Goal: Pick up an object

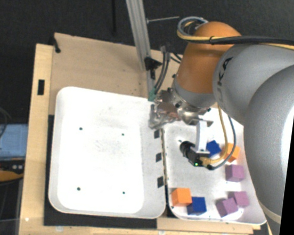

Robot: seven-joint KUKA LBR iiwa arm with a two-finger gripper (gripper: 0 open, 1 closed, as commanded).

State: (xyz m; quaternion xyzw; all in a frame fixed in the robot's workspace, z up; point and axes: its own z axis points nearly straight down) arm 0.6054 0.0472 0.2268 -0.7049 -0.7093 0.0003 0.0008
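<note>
Firstly, gripper: seen at a far corner of the right bin, just beside the divide between the two bins; whether it is spread or pressed together cannot be told.
Right bin: found beneath the gripper, stretching from it toward the view's lower edge.
Left bin: set just beside the gripper, on the side away from the arm.
Near blue block: closest block to the gripper, on its arm side, apart from it.
Far orange block: just beyond that block, partly covered by a cable.
Front orange block: well below the gripper in the view.
Upper purple block: placed farther out, toward the arm.
Front blue block: touching the front orange block.
Low purple block: farther still.
Corner purple block: farthest from the gripper, just beside the low purple block.
</note>
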